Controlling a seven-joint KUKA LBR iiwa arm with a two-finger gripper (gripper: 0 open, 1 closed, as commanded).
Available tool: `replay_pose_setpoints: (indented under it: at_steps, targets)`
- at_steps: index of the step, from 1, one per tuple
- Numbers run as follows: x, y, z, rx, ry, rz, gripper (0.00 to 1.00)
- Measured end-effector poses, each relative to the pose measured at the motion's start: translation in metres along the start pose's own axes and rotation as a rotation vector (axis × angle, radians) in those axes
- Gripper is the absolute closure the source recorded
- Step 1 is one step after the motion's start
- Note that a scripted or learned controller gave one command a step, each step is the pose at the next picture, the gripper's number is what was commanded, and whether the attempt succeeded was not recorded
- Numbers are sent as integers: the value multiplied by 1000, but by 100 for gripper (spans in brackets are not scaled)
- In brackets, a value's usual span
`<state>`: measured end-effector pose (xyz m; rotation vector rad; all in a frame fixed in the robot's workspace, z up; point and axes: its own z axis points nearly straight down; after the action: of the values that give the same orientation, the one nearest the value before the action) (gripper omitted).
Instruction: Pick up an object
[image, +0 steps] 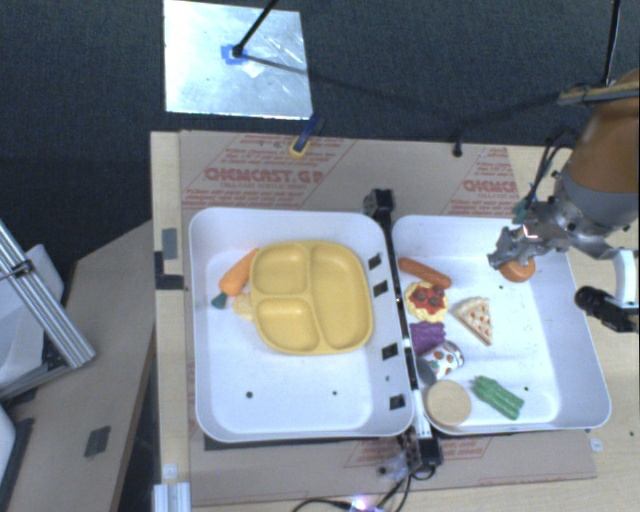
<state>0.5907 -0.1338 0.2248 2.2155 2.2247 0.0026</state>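
Note:
My gripper (512, 250) hangs over the far right part of the right bin (570, 350), at the end of the grey arm with the orange band. An orange round piece (519, 269) shows directly under it, partly covered by it; whether it is gripped or just lying on the bin floor is unclear. Further left in that bin lie a red sausage (424, 271), a small round pizza (427, 298), a pizza slice (476, 320), a purple piece (427, 335), a speckled piece (446, 356), a tan disc (448, 402) and a green vegetable (497, 396).
The left bin (215, 390) holds a yellow divided plate (305, 297) with a carrot (238, 272) beside its left edge. A black divider (395, 300) runs between the bins. A black part of the arm (605, 305) overhangs the right bin's right rim.

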Motion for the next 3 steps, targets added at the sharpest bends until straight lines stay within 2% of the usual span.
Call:
replay_pose_setpoints:
  at_steps: [1,2,3]
  targets:
    - [45,-15,-9,2,1,-3,100]
    - [72,-31,8,2,0,-1,100]
    - [62,-29,8,0,0,3,100]
